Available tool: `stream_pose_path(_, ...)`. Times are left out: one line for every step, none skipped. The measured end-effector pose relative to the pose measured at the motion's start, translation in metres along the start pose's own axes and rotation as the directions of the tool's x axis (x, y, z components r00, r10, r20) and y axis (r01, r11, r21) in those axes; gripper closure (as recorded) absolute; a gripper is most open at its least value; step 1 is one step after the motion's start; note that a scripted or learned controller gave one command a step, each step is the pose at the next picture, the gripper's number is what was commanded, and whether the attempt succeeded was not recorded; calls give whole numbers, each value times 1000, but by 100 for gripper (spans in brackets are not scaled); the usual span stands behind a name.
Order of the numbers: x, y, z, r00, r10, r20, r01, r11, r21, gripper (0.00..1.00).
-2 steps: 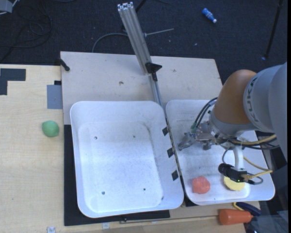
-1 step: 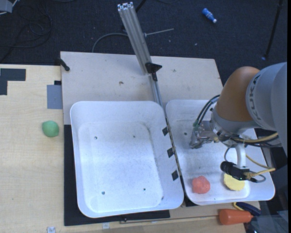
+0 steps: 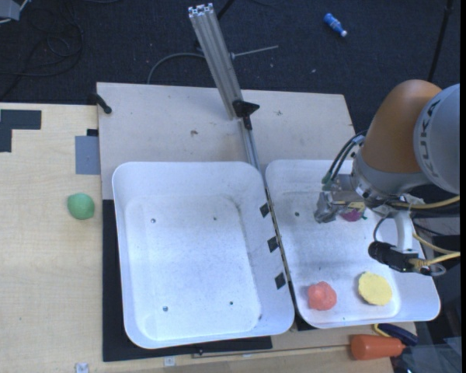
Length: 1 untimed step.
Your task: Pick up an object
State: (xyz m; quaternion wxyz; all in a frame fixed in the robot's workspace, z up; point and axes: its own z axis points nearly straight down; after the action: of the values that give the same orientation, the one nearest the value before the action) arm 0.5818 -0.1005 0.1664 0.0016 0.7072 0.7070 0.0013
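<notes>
So the thing closest to getting grabbed is a small purple object (image 3: 351, 214), sitting in the right bin (image 3: 295, 189) up toward its far half, just beside the gripper (image 3: 326, 210) on the arm side. It's mostly tucked under the wrist hardware, so I only see a sliver of it and can't say what it is. The gripper is down low over the bin floor right next to it, but I can't tell whether the jaws are wide, narrow or around anything; the view from above just doesn't show that.

Same bin, near edge: a red roundish object (image 3: 321, 295) and a yellow one (image 3: 374, 288) lying side by side, apart from each other and well apart from the gripper.

The grey arm (image 3: 419, 142) with its orange band comes in from the right and hangs over the bin's right side, with cables looping off the wrist.

The left bin (image 3: 136, 189) butts up against the right one, with black clips along the seam.

Further out, a green ball (image 3: 81, 206) sits on the wooden tabletop (image 3: 31, 286) left of the bins. An orange object (image 3: 377, 346) lies just past the right bin's near edge. An aluminium rail (image 3: 217, 57) runs slantwise from the top down to the bins' seam, and a little blue thing (image 3: 335, 25) lies on the dark floor up top.
</notes>
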Motion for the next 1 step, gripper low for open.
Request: stream_pose_path(-1, 1, -38, 1000, 0, 0, 0, 1000, 1, 100)
